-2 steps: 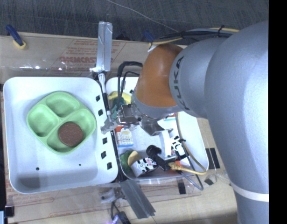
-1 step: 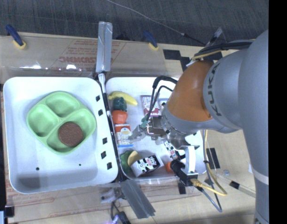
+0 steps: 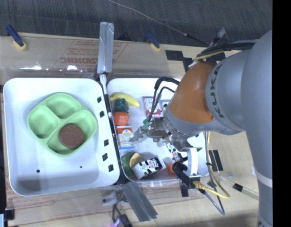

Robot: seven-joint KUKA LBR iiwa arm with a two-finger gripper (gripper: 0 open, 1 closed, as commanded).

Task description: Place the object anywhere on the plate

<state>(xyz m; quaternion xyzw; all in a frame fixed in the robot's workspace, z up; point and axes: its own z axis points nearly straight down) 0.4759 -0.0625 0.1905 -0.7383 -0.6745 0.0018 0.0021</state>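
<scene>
Plate: a green sectioned plate (image 3: 61, 122) lies in the left bin (image 3: 22, 174), at the left-centre of the frame; a brown round disc (image 3: 71, 135) sits in its lower-right section, so one thing is already on the plate; whether that disc is the task's object or an earlier one, I cannot tell.

Objects left: the right bin (image 3: 136, 84), at the centre of the frame, holds a banana (image 3: 125, 99), an orange-red piece (image 3: 122, 117) just below it, a yellow-and-green item (image 3: 132, 160) near the lower edge, a small black-and-white box (image 3: 150, 166) beside that, and a red-pink packet (image 3: 149, 105) toward the upper middle.

Progress: by my judgement the task is either done for the disc or waiting on a fresh pick; nothing can be seen in transit toward the plate.

Arm pose: the grey arm (image 3: 240, 93) with its orange band (image 3: 195, 96) reaches in from the right and bends down over the right bin; the wrist hangs over the middle of that bin, well apart from the plate.

Claw: the gripper (image 3: 146, 132) points toward the bin's left side near the orange-red piece; it is too cluttered to say whether it is wide, narrow or holding anything; I cannot tell.
</scene>
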